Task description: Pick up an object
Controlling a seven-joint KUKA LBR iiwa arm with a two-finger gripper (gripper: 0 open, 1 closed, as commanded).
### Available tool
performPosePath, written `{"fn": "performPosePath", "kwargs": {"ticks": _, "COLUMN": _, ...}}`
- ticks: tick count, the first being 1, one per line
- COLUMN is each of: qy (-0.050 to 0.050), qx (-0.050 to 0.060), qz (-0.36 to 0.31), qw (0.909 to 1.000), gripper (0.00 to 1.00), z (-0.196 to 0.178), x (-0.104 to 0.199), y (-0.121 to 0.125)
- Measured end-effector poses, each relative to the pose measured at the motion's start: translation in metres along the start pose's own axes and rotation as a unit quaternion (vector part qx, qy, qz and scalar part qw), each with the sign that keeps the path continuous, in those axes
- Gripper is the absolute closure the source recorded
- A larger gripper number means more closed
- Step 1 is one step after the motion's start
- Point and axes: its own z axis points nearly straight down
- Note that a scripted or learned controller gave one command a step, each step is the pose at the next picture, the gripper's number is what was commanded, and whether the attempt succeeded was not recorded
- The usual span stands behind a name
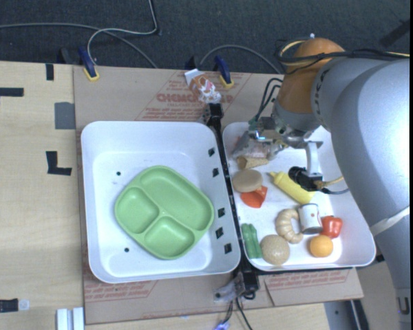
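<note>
My gripper [261, 141] hangs low over the far left corner of the right bin [344, 184], below the orange wrist band. Right under it lies a pale tan food piece [251, 161]; whether they touch is unclear. Nearer the front sit a round tan bun [246, 180], a red wedge [255, 196] and a yellow banana-like piece [294, 186]. Along the bin's front lie a croissant [288, 224], a small white can [308, 216], a red pepper [332, 226], an orange [321, 246], a brown round roll [275, 249] and a green cucumber [250, 239].
The left bin [96, 157] holds a green divided plate [164, 212]. A black clip-lined wall [224, 184] separates the two bins. The big grey arm body [372, 129] covers the right bin's right side. Clamps and cables lie at the bench's far edge [206, 84].
</note>
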Motion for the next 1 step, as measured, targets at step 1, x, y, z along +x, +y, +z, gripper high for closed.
{"fn": "performPosePath", "kwargs": {"ticks": 1, "qy": 0.0, "qx": 0.001, "qz": 0.0, "qw": 1.0, "gripper": 0.0, "z": -0.0006, "x": -0.0007, "y": -0.0004}}
